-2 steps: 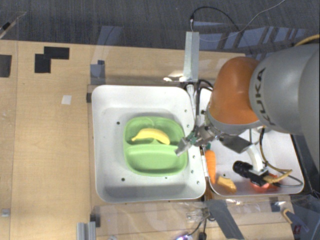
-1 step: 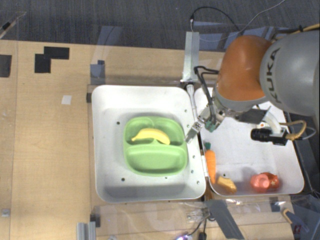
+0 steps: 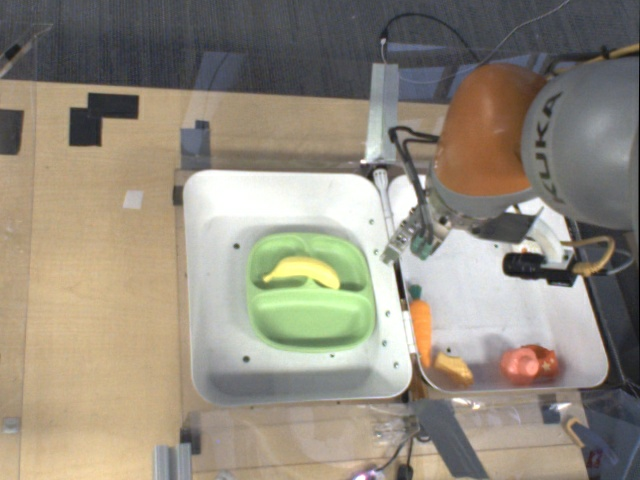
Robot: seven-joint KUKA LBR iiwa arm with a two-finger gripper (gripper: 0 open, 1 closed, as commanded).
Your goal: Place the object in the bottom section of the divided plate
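A green divided plate (image 3: 310,320) lies in the left bin (image 3: 215,268). A yellow banana (image 3: 301,271) rests across its upper sections, and the large bottom section holds nothing. My gripper (image 3: 412,240) hangs over the wall between the two bins, just right of the plate's upper right corner. An orange carrot (image 3: 422,330) lies along the right bin's left wall, below the gripper.
The right bin (image 3: 560,328) also holds a yellow-orange piece (image 3: 453,369) near its front left corner and a red-pink fruit (image 3: 528,363) at the front right. The arm's orange band and grey body cover the bin's back part.
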